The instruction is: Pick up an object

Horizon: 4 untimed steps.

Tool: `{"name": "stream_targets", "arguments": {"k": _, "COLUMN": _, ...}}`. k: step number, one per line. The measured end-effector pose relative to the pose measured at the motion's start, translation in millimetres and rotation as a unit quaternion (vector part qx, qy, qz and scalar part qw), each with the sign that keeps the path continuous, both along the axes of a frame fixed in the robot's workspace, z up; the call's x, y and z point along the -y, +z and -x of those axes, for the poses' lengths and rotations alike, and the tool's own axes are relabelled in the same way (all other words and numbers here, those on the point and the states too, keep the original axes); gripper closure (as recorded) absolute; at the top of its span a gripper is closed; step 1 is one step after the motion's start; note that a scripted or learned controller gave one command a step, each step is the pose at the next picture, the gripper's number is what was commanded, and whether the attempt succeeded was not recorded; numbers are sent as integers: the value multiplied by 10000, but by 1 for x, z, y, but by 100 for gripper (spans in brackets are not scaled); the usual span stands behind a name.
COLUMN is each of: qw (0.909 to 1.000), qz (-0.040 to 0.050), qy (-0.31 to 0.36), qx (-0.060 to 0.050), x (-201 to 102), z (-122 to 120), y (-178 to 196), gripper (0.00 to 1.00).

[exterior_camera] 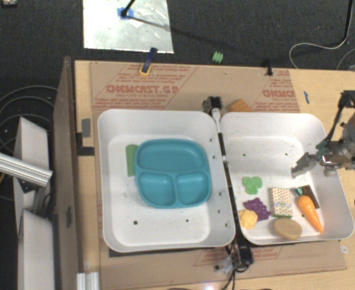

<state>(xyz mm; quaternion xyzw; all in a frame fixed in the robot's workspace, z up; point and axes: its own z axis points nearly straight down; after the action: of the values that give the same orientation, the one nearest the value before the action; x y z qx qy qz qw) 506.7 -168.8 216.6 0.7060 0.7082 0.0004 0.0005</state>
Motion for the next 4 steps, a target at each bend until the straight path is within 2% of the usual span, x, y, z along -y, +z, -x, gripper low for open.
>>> {"name": "stream_targets", "arguments": {"k": 1, "qw": 10000, "qz": 0, "qy": -25, "qx": -21, "x": 40, "z": 9, "y": -70, "gripper": 0}}
{"name": "stream_targets", "arguments": {"k": 2, "qw": 10000, "qz": 3, "qy": -8, "qx": 2, "x": 38, "z": 8, "y": -57, "gripper": 100}}
{"name": "stream_targets", "arguments": {"k": 3, "qw": 10000, "qz": -2, "qy": 20, "qx": 9, "x": -6, "z": 6, "y": -36, "gripper": 100}}
{"name": "stream_targets", "arguments": {"k": 4, "qw": 10000, "qz": 1, "qy": -1, "qx": 4, "x": -3, "z": 7, "y": -37, "gripper": 0}}
